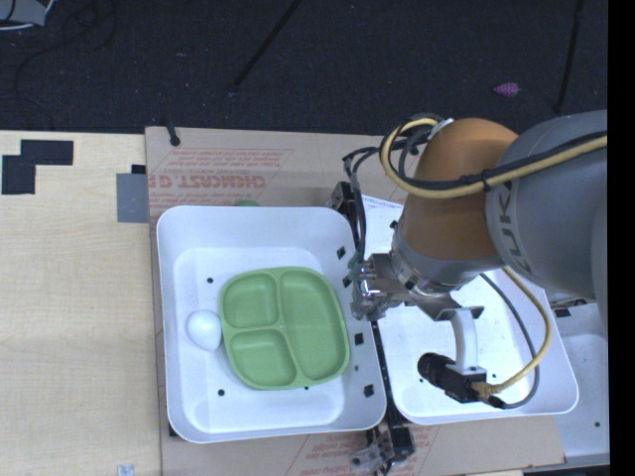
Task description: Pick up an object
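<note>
Arm: the grey arm (556, 206) is reaching in from the right, its orange band (461, 191) hanging over the far left corner of the right bin
Gripper: the gripper (365, 296) is sitting low at the wall between the two bins, just beside the plate's right edge; the wrist is covering it from above, so I cannot tell whether it is wide, narrow or holding anything
Left bin: the white left bin (179, 266) is lying on a cardboard sheet (218, 172), with its near and left rims standing clear of the arm
Green plate: a green plate (283, 325) with three compartments is lying flat in the middle of the left bin, its right edge running close to the bin's right wall
White ball: a small white ball (203, 328) is resting on the bin floor, touching or almost touching the plate's left edge
Open room, left bin: bare floor is showing along the far side and the near side of the plate; the left side is narrowing where the ball is sitting
Right bin: the right bin (561, 395) is showing bare white floor along its near edge and right corner
Cable: a yellow cable (543, 337) is looping down from the arm over the right bin, ending at a black part (451, 377) that is hanging over the bin's near half
Bench: pale wood (69, 296) is lying open to the left of the cardboard
</note>
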{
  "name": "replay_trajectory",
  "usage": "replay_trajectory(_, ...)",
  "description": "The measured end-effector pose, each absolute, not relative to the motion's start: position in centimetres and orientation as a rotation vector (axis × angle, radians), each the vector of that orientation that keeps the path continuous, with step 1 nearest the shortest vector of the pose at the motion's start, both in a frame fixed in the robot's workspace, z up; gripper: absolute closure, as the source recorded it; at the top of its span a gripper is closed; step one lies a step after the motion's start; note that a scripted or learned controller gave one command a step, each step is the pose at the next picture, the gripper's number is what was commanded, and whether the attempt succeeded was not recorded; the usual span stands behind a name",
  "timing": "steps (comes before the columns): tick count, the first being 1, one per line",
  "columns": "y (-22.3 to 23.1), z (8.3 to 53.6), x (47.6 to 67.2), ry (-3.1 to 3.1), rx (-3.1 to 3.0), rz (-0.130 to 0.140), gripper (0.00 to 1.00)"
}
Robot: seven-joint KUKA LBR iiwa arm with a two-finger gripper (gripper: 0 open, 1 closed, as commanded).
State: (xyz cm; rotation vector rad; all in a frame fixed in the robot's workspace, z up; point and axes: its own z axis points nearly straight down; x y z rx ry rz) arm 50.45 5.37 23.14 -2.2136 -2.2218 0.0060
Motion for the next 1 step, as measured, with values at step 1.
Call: replay_trajectory(1, 10.96, 23.75, 49.87, -2.224, -2.212, 0.004, 1.0)
